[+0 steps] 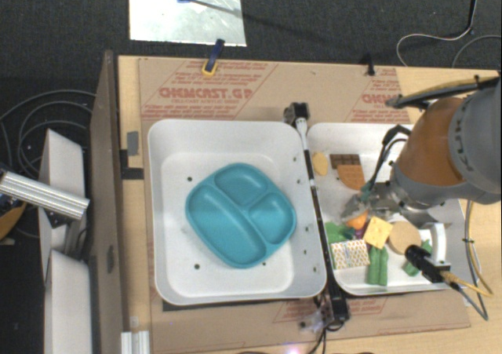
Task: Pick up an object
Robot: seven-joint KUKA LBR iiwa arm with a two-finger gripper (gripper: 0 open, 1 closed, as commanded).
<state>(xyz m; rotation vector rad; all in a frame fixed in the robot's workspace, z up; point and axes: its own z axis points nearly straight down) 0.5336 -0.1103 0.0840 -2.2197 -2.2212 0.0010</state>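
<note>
**Hand low over the right bin's clutter, grip unconfirmed**

The surface (235,82) is brown printed board. The left bin (169,156), smooth white plastic, holds a teal compartment tray (241,213) with rounded corners. The right bin (345,136) holds the candidate objects. The arm (439,148) reaches over it, and the hand (369,202) sits among them (its opening cannot be judged). A yellow block (377,231), flat and square-edged, lies just below and right of the hand, nearest. A green piece (377,266) lies further below, long axis near vertical.
</note>
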